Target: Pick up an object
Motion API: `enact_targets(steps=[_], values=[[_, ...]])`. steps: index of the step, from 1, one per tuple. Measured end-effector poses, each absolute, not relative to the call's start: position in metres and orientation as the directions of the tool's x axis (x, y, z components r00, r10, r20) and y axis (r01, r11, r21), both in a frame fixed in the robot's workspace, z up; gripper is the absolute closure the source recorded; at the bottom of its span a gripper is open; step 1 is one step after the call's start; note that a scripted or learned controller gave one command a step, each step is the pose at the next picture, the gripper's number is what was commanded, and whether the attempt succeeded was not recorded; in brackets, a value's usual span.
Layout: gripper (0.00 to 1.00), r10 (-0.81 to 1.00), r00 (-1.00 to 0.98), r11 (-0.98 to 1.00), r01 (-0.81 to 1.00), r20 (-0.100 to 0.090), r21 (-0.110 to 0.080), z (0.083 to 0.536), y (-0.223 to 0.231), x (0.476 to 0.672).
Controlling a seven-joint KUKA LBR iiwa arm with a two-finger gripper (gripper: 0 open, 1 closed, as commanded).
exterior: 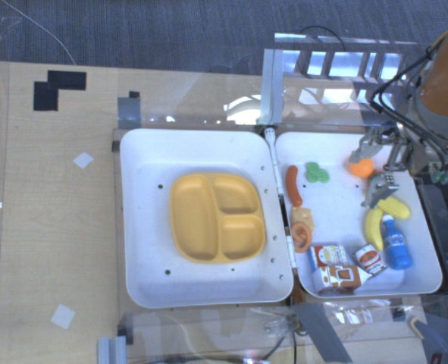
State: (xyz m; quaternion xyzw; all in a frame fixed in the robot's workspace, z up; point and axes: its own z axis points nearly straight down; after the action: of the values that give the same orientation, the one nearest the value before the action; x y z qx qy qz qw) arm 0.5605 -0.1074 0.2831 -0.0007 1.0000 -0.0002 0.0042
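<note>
While above banana [378,220], claw [380,185]

My arm [443,74] reaches in from the right, wrist angled down. Gripper [383,174] hangs low, fingers unclear.

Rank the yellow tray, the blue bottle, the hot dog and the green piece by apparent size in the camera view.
1. yellow tray
2. blue bottle and hot dog, which look about equal, so no ranking between them
3. green piece
</note>
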Motion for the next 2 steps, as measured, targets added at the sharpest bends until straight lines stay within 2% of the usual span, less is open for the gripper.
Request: enact_targets(steps=[1, 2], values=[[0.00, -0.021, -1.000, 1.000, -0.021, 0.003, -0.001, 0.167, -0.200, 0.499], [0.00, 0.215, -0.976, 0.977, 0.215, -0.013, 0.000, 0.091, -0.205, 0.582]])
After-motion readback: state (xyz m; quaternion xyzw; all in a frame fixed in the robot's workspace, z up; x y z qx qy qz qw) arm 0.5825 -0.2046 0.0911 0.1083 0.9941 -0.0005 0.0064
